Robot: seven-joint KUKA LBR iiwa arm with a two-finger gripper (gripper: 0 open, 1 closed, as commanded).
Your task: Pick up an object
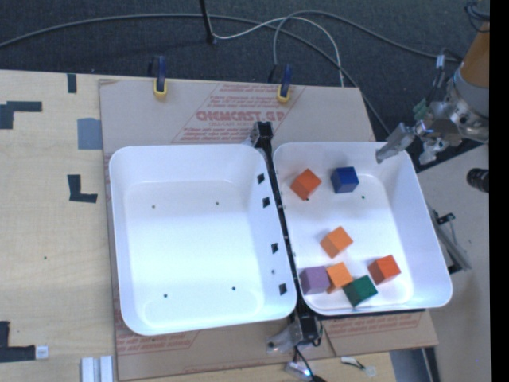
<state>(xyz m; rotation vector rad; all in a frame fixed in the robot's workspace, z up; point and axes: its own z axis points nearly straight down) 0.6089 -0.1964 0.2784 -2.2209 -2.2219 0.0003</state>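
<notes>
The right bin [427,228] holds several small blocks. An orange block [305,184] and a blue block [344,179] lie near its far side, and another orange block [336,241] sits mid-bin. At the near edge, a purple block [315,279], a small orange block [339,275], a green block [360,290] and a red-orange block [384,268] cluster together. My gripper [404,151] hovers over the bin's far right corner, open, with nothing between its fingers. It is up and to the right of the blue block.
The left bin [119,213] stands beside the right one, joined by a black clipped divider [274,213]. Both rest on a cardboard sheet [231,114] held by two clamps. Cables run across the dark floor behind.
</notes>
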